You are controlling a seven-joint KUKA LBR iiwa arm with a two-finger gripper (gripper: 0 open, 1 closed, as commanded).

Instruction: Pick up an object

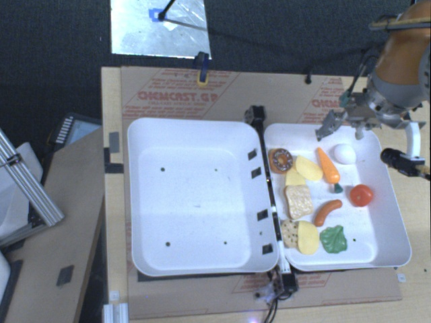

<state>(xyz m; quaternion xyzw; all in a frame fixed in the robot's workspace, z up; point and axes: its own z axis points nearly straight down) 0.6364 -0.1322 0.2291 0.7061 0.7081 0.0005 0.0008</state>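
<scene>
The right bin [390, 237] holds several toy foods: a chocolate donut [280, 159], a yellow potato-like piece [309, 168], an orange carrot [328, 165], a white egg [345, 153], a red tomato [361, 194], a sausage [328, 212], a bread slice [299, 201] and a green leafy piece [333, 239]. My gripper [343, 130] hangs over the bin's far edge, just beyond the egg and carrot. Its fingers [326, 129] are spread open with nothing between them.
The left bin [195, 200] lies beside the right one, with a black clip strip [264, 187] along the shared wall. A cracker [289, 233] and a yellow piece [308, 237] sit near the right bin's front. A black part [397, 160] juts out at the right.
</scene>
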